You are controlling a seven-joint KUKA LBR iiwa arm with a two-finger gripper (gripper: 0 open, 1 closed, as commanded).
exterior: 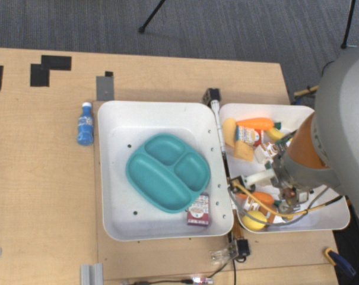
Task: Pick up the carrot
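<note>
The carrot lies along the far wall of the right bin, orange with a green tip toward the arm's side, well beyond the end effector and a little to its left in the view; a small carton sits just against the carrot's near side, and a yellow piece stands at the carton's left by the bin's edge; a paler yellow block rests between these and the end effector. The end effector hangs low over the near half of the same bin, under the orange band of the arm; whether it is apart or together cannot be told, for wires and clutter mask it. Just left of it lies a small orange thing, and nearer the front wall a lemon. Farther left, in the other bin, a teal tray sits mid-floor with a small box at its near corner; beyond that bin, on the desk, lies a blue bottle.
</note>
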